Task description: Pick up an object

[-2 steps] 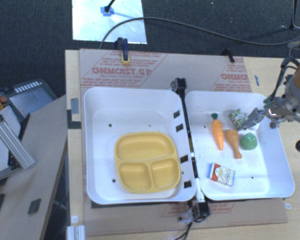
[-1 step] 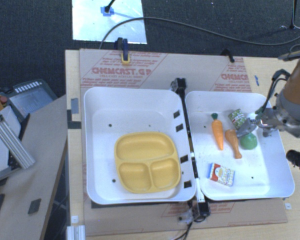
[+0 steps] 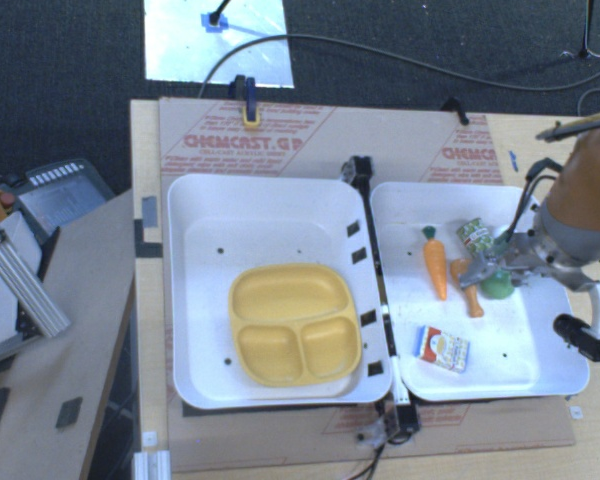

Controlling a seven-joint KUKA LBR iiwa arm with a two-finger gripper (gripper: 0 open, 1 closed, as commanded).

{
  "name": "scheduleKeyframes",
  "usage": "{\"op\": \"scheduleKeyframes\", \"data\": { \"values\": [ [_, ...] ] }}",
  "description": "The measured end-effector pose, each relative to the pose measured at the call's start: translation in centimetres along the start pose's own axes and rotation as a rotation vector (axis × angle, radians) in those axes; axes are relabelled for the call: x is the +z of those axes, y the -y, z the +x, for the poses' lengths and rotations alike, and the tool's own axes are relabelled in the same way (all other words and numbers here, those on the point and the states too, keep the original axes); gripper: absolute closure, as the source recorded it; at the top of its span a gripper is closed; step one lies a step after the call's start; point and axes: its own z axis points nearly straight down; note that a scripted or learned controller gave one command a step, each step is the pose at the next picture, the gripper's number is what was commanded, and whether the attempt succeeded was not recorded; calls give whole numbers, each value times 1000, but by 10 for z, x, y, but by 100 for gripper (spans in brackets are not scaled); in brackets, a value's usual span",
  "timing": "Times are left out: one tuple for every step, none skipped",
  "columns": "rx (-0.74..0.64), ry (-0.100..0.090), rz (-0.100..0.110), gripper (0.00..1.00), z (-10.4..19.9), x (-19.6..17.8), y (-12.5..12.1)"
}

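Reaching into the right bin (image 3: pixel 555 373) from the right side rn, gripper (image 3: pixel 480 271) sitting low in a lil cluster of toys near the bin's middle. Looks like the approach/grasp step of the pick, nothing obviously lifted yet. Can't tell the tool state tbh, metal tip is a blurry grey blob at this res. Task thing is prob whatever's in that cluster: orange carrot (image 3: pixel 435 265) lying lengthwise just left of the tip, green-white can (image 3: pixel 474 234) just above it toward the back wall, green round thing (image 3: pixel 498 286) right under/beside the wrist end, and a smaller orange stick piece (image 3: pixel 473 298) angled down toward the front, touching or nearly touching the tip. Can't say which one is the actual target, prob the stick piece or green thing since closest. Small red-white box (image 3: pixel 442 349) sits apart nearer the front, not in play. Left bin (image 3: pixel 195 268) has the yellow divided tray (image 3: pixel 295 323), well away, not relevant. Next move imo: needs a clean close on just one item then a straight lift; stuff is crowded so risk of nudging neighbors or pinching two at once, or coming up w/ nothing. Worth checking after the lift whether anything rly comes up w/ it.
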Motion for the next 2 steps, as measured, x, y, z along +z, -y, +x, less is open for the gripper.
{"op": "scheduleKeyframes", "data": {
  "values": [
    [0, 2, -7, 100, -1, -13, -2],
    [-4, 3, -11, 100, 1, -71, -13]
  ]
}}
